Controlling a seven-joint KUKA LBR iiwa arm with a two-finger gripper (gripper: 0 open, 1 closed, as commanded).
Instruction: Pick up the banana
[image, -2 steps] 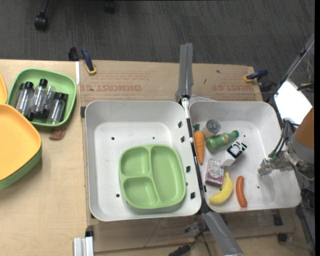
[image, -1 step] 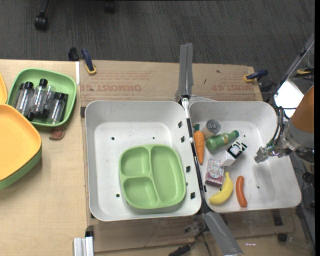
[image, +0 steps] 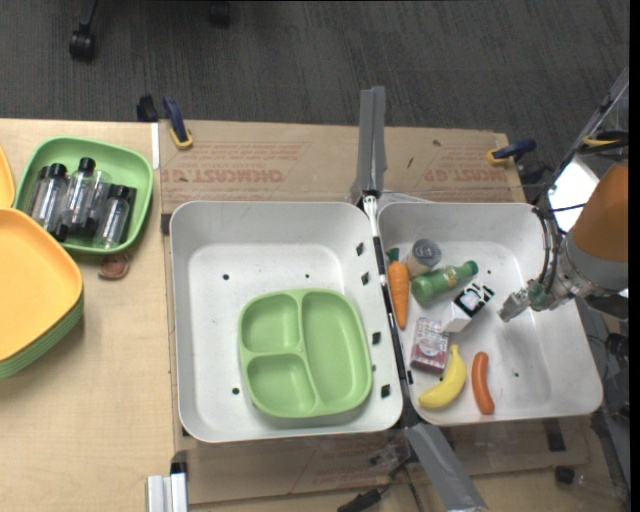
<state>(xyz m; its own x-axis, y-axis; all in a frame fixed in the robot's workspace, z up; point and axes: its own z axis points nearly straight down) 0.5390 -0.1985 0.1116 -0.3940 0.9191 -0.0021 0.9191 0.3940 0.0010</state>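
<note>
The yellow banana (image: 447, 380) lies curved near the front of the right bin (image: 530, 400), between a pink packet (image: 430, 345) and a red sausage (image: 482, 382). My gripper (image: 516, 304) hangs over the right part of that bin, up and to the right of the banana and well apart from it. Nothing shows between its tips.
An orange carrot (image: 399, 292), a green bottle (image: 442, 281), a grey can (image: 426, 252) and a small black-and-white box (image: 472, 298) crowd the right bin's back left. The left bin (image: 200, 300) holds a green divided tray (image: 303, 352). Orange plates (image: 35, 290) and a green tray of bottles (image: 85, 195) sit far left.
</note>
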